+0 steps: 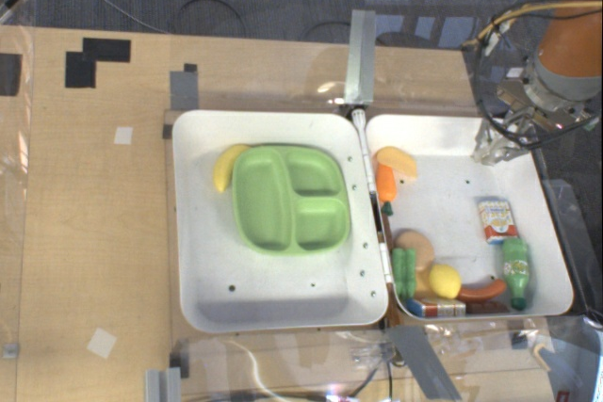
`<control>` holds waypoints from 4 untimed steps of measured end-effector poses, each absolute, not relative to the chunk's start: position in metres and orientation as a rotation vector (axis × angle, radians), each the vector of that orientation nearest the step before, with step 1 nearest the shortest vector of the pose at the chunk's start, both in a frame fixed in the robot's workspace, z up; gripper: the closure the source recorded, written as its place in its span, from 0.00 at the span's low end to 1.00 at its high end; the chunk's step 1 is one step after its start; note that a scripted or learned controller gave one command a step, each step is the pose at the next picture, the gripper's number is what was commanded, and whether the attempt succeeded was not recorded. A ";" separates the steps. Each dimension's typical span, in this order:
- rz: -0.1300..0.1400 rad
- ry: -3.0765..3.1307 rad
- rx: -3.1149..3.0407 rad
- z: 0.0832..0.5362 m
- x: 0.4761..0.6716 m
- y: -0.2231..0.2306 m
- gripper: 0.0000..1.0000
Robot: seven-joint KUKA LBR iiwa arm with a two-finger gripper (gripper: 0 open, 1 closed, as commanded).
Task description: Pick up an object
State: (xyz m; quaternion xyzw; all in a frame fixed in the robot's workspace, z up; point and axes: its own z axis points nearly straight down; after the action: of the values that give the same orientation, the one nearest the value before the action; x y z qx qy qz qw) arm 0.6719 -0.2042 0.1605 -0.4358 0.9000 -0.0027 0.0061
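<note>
Your hand (pixel 497 146) hangs empty, grip unclear; lower it squarely over the isolated carton (pixel 496 219).

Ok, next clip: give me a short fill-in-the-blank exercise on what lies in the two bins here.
1. The green divided plate lies in the ____ bin as the camera sees it.
2. The banana peeks out from the plate's ____ edge.
3. The green bottle lies just below the small ____ in the right bin.
4. The gripper hangs over the right bin's upper ____ corner.

Missing words: left; left; carton; right
</note>
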 end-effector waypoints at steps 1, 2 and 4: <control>-0.011 2.465 -1.931 0.192 0.667 -0.205 1.00; -0.004 2.309 -2.122 0.158 0.593 -0.205 1.00; -0.010 1.893 -2.498 0.234 0.671 -0.204 0.00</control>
State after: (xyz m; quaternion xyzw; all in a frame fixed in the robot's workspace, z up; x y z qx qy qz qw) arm 0.6707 -0.2045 0.2336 -0.7971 0.6038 -0.0031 0.0037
